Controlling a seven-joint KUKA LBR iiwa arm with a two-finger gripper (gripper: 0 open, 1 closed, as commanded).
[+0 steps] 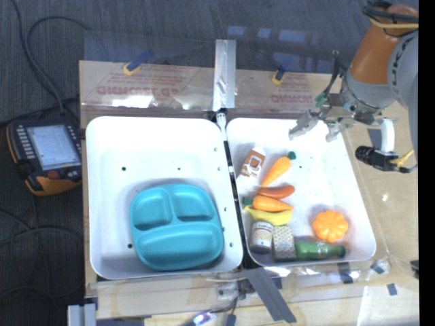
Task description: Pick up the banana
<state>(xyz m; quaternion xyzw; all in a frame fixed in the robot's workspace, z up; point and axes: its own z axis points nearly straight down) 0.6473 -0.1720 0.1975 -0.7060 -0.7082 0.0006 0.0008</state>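
My two-finger gripper (314, 122) hung open over the right white bin's (353, 182) far edge, while the yellow curved banana (268, 215) lay toward its near-left corner, long axis running left-right.

Carrot (274, 191) and can (262, 236) crowd the banana (269, 215); its right side lies open.

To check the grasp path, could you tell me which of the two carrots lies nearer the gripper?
The upper carrot, slanting with its green top toward the gripper. The other carrot lies flatter and lower, just above the banana.
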